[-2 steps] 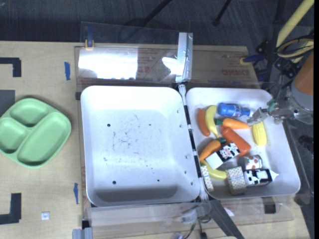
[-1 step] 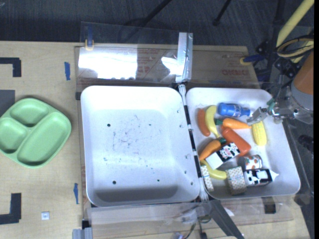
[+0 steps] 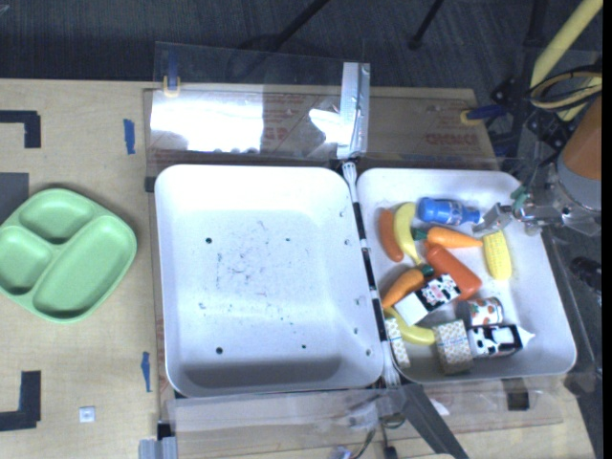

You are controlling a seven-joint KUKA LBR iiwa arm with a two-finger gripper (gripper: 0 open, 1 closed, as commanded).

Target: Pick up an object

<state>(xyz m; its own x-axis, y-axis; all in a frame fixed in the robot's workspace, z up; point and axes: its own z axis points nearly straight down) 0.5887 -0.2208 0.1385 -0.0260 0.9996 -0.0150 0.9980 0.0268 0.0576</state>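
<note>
The right bin (image 3: 545, 299) holds a heap of toy items. A blue bottle (image 3: 445, 210) lies at the back next to a yellow banana (image 3: 406, 229). Orange carrots (image 3: 452, 239) and a yellow corn cob (image 3: 496, 253) lie in the middle. Black-and-white patterned boxes (image 3: 497, 338) and a patterned roll (image 3: 454, 344) are at the front. My gripper (image 3: 499, 216) hangs low at the bin's back right, just right of the blue bottle and above the corn cob. I see nothing lifted in it.
The left bin (image 3: 253, 266) sits beside the right one, sharing a raised middle wall. A green divided plate (image 3: 62, 253) rests on the bench at far left. A clear plastic sheet (image 3: 258, 113) stands behind the left bin. Cables and a stand crowd the right edge.
</note>
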